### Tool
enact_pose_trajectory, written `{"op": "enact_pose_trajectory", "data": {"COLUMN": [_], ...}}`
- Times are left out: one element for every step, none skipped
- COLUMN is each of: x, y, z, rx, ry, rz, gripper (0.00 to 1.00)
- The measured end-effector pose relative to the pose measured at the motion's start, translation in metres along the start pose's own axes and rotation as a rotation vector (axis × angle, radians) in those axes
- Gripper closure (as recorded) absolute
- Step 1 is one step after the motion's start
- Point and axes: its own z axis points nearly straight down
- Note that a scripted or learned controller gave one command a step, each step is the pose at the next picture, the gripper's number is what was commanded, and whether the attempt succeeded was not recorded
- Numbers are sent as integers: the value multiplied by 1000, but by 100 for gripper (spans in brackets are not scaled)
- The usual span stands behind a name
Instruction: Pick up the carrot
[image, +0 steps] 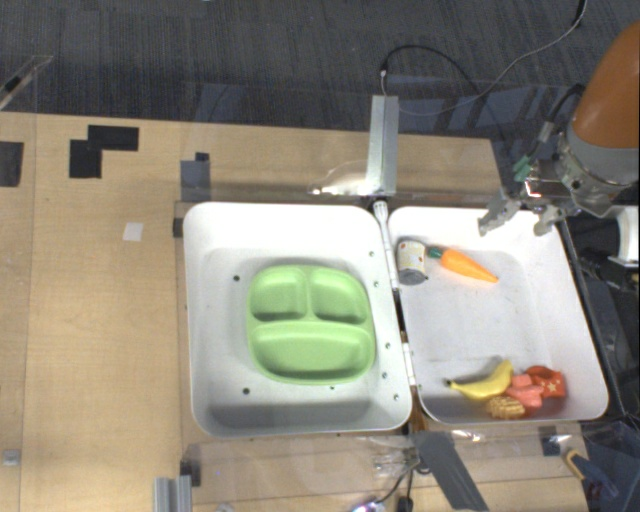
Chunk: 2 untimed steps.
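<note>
An orange carrot (466, 264) with a green stem end lies in the upper part of the right bin (560, 300), pointing right. My gripper (518, 215) hangs above the bin's far right corner, up and to the right of the carrot and apart from it. Its two fingers (494, 218) are spread wide with nothing between them.
A small grey can (411, 260) lies just left of the carrot's stem end. A banana (482, 381), a red toy (541, 385) and a small orange piece (505, 407) sit at the right bin's near edge. A green divided plate (310, 322) fills the left bin (210, 300).
</note>
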Motion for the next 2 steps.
{"op": "enact_pose_trajectory", "data": {"x": [-40,-77], "y": [25,55], "z": [129,149], "rx": [1,-4], "ry": [0,-3], "rz": [-107,-197], "gripper": [0,0]}}
